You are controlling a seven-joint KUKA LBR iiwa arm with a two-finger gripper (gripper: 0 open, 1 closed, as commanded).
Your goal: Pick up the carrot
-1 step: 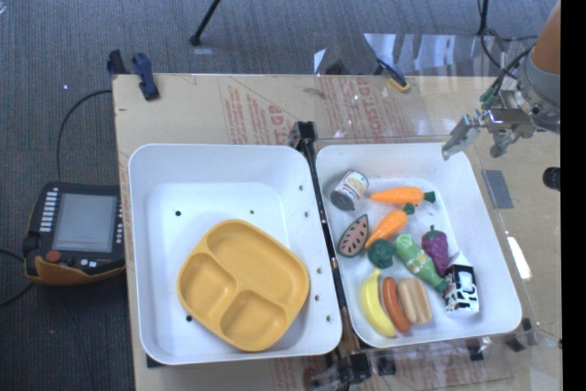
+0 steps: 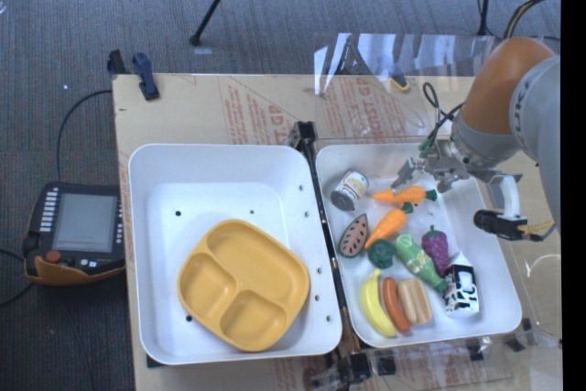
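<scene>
The left bin [image 2: 156,188] was occupied by a yellow divided plate [image 2: 243,284]. In the right bin [image 2: 494,275], toy foods were crowded: a banana [image 2: 373,307], a hot dog [image 2: 403,302], a can [image 2: 349,190]. A carrot [image 2: 385,227] lay mid-bin, below the gripper [image 2: 428,169], whose fingers' state could not be told.

Just below the jaws lie two orange carrots [image 2: 388,225] with green tops. Past them: a purple grape bunch [image 2: 437,246], a yellow banana [image 2: 372,305], a black-and-white cow-patterned carton [image 2: 462,289]. The tray [image 2: 244,285] is yellow, both bins [image 2: 224,168] white.
</scene>
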